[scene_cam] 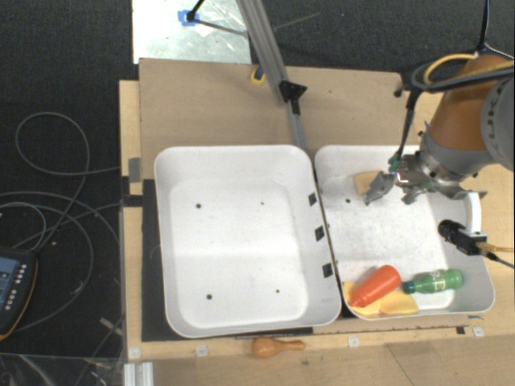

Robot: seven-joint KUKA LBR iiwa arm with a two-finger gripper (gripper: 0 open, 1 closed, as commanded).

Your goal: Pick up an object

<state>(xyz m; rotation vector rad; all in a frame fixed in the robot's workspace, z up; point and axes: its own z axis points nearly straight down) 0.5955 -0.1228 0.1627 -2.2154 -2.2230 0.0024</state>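
Two smooth white bins (241, 163) | pincer (394, 190) released | glossy tapered carrot (375, 285)

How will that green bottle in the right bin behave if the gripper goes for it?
The green bottle lies on its side, so its round body will probably roll away under a push. It looks like small, smooth plastic: likely light, and may slip between fingers. It rests near the orange carrot-shaped toy and the bin's near wall, which might stop it.
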